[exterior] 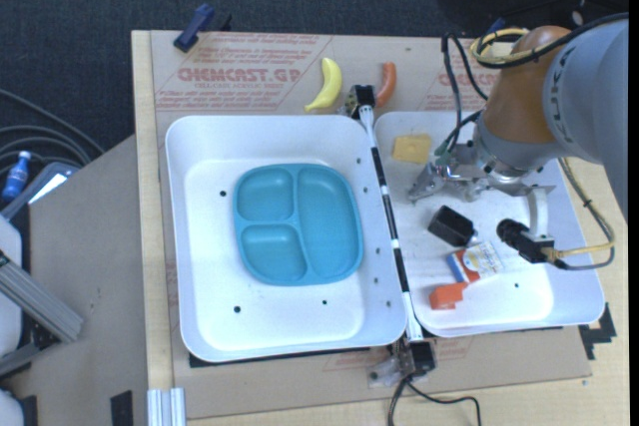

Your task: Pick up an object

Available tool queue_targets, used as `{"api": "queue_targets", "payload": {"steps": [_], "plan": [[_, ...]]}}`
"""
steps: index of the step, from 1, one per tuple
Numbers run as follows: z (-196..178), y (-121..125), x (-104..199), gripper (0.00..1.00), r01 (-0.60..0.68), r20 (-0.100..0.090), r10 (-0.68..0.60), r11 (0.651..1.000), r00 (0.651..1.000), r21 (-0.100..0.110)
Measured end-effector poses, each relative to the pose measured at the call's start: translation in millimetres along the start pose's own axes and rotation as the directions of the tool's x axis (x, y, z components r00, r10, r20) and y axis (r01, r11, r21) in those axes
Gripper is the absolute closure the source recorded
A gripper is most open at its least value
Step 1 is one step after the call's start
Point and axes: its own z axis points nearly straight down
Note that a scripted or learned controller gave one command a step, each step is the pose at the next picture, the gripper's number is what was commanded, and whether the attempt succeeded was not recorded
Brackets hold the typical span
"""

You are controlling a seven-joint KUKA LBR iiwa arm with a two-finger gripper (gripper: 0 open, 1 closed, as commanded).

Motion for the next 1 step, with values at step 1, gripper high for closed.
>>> {"api": "queue_targets", "payload": {"steps": [1], "plan": [[-10.1, 0.5, 0.1, 1.0, -0.001, 0.0, 0.001, 1.0, 1.0, -0.002]]}}
